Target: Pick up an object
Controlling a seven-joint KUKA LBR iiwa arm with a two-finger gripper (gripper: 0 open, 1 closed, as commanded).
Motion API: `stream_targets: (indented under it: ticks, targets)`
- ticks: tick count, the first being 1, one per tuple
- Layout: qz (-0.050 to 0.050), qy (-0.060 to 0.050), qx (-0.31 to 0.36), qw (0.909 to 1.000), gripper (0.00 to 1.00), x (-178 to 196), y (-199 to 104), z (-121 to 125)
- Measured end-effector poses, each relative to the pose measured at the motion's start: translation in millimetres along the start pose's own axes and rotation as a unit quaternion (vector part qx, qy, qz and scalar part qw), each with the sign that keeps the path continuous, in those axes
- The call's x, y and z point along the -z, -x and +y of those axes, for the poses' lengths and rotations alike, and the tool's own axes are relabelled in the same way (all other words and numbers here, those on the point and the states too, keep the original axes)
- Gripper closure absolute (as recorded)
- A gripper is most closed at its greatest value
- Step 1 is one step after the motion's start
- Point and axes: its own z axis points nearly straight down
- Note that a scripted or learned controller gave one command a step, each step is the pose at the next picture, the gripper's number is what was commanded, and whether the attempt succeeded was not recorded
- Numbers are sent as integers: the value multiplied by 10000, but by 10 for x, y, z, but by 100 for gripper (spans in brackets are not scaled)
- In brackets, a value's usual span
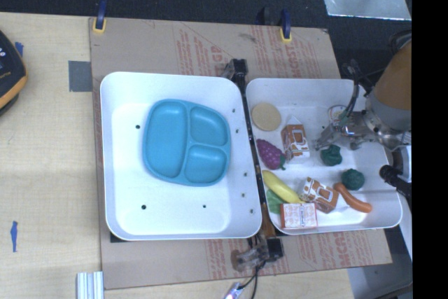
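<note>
Seen from above the worktop point(49, 171), my arm point(395, 91) reaches in from the right over the right-hand white bin point(315, 91), and my fingers point(341, 138) hang low near the bin's right side, just above a small dark green piece point(332, 155); whether they are released or clenched I cannot tell, and nothing shows between them. The things to pick lie scattered in this bin: a round tan disc point(266, 116) at the far left, a small brown-and-white packet point(296, 141) beside it, a purple bunch of grapes point(269, 153) against the left wall, a yellow banana point(281, 188) nearer, with a green item point(274, 203) touching it, a red-and-white box point(299, 216) at the near wall, a second brown-and-white packet point(318, 193) to its right, an orange sausage-like piece point(352, 197) beside that, and another dark green piece point(353, 179) just beyond it. The left-hand white bin point(175, 220) carries a blue divided plate point(187, 142), lying flat near its middle. Both bins rest side by side on a brown cardboard sheet point(175, 45), clamped at its far edge.
</note>
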Motion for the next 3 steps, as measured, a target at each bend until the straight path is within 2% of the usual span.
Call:
stream_targets:
  ticks: [1,2,3]
  targets:
    - [-7,6,22,10000,100,112,7,8]
    - [-2,12,-4,10000,100,256,6,83]
    - [-1,9,-2,10000,0,255,5,83]
